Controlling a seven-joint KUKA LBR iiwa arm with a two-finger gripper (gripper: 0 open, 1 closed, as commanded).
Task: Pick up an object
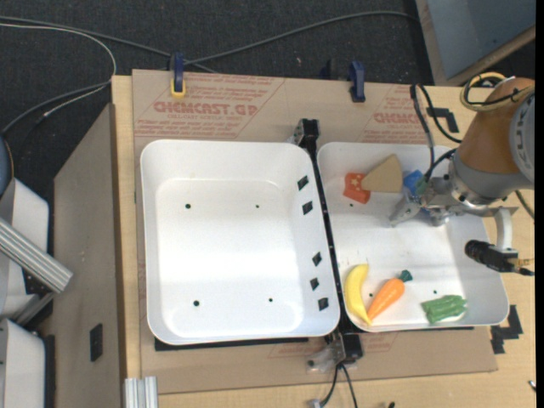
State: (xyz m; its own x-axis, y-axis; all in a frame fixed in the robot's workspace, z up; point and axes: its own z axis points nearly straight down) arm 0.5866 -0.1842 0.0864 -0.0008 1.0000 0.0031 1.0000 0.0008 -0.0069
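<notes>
Arm low over the right white plastic bin (476,317), gripper (418,209) at its 1 o'clock corner.

Metal fingers (399,214) point toward 9 o'clock; spread or pressed together, cannot tell. Small blue object (413,180) sits just beside them, against a tan cardboard-like wedge (384,175); orange-red block (356,187) touches the wedge at 9 o'clock. Along the bin's 6 o'clock edge: glossy yellow banana (356,292), orange carrot (388,297) leaning on it, knobbly green vegetable (444,308). Left white bin (161,228) adjoins. Brown board (221,104), clamped; dark carpet behind.
</notes>
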